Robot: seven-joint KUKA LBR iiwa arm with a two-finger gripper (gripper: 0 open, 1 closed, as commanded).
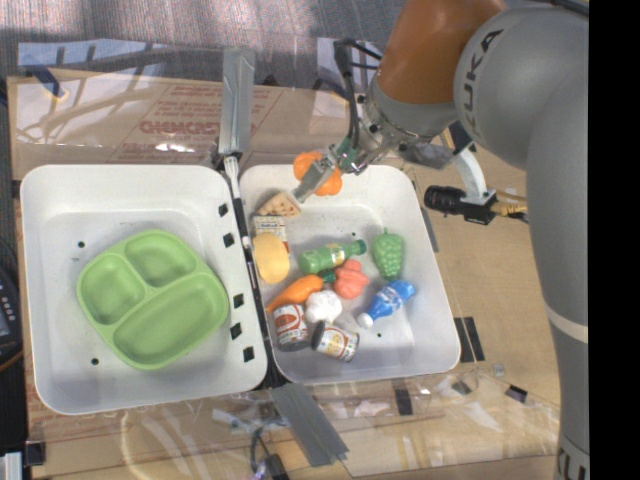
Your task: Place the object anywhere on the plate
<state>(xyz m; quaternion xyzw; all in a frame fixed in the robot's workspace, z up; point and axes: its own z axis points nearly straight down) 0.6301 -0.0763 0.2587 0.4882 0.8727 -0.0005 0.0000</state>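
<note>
Orange object clamped in the claw; plate lies far to the left.
The claw point(322, 173) is seen closed on an orange object point(318, 167) above the right bin's point(432, 298) back rim; the green plate point(152, 297) sits in the left bin point(45, 268).

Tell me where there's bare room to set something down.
The plate has three bare compartments, with bare left bin floor around it. The right bin is crowded at its middle; free patches border its far and right walls.

The arm point(530, 118) is showing a bulky, smooth grey shell with dark "KUKA" lettering on its side. An orange band point(430, 38) is wrapping it above the wrist. Black cables are running along it, and a white bracket is carrying a black cylinder.
</note>
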